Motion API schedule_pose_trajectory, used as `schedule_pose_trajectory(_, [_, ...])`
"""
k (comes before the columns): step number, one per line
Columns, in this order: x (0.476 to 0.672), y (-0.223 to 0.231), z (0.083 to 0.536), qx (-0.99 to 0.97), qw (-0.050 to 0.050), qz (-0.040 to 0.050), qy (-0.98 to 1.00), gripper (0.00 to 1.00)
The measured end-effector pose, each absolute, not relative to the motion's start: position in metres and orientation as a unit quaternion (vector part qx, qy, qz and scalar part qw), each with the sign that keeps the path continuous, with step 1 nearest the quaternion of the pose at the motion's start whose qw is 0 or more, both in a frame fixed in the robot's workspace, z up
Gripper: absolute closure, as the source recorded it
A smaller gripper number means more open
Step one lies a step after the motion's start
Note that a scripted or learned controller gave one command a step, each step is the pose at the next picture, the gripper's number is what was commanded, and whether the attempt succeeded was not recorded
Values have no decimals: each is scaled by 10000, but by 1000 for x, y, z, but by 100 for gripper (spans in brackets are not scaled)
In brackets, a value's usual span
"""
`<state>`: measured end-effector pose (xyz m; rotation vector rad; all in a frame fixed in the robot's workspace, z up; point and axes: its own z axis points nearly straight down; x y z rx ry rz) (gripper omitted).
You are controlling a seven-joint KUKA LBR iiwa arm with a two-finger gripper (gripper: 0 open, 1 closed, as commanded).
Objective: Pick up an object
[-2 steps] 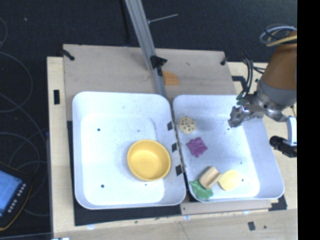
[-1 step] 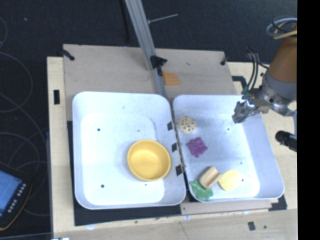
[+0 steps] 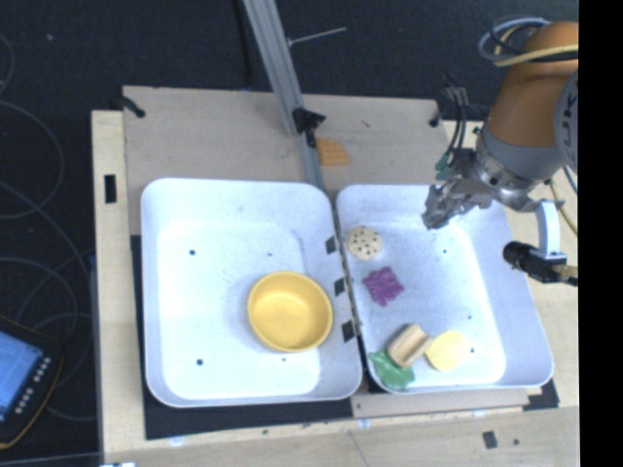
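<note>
On the pale wooden counter two shallow white plastic bins sit side by side, touching along their inner edges. The left white bin holds a round yellow bowl, upright, lying toward the bin's lower right part near the shared edge. The right white bin holds five small things: a round cream-coloured cookie with dark specks near its upper left, a small purple knobbly block just below the cookie and apart from it, a tan cylinder-shaped piece lower down, a flat yellow rounded piece just beside the tan piece on its right, and a green leaf-like piece at the bin's lower left corner, touching or partly under the tan piece. The grey arm with its orange band reaches in from the right, and its dark end effector hangs over the upper right part of the right bin, well apart from the cookie and from the other pieces below. The end effector is dark and blurred against the bin, so I cannot tell how far apart it stands, and nothing is seen in its grip. A grey metal rail slants down from the top to the bins' shared edge, and a small orange patch lies on the counter beside it.
</note>
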<state>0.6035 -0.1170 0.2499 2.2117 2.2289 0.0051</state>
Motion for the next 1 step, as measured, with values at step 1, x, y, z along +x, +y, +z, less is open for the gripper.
schedule_pose_trajectory(1, [615, -59, 241, 7046, -3, 3, 7096, 100])
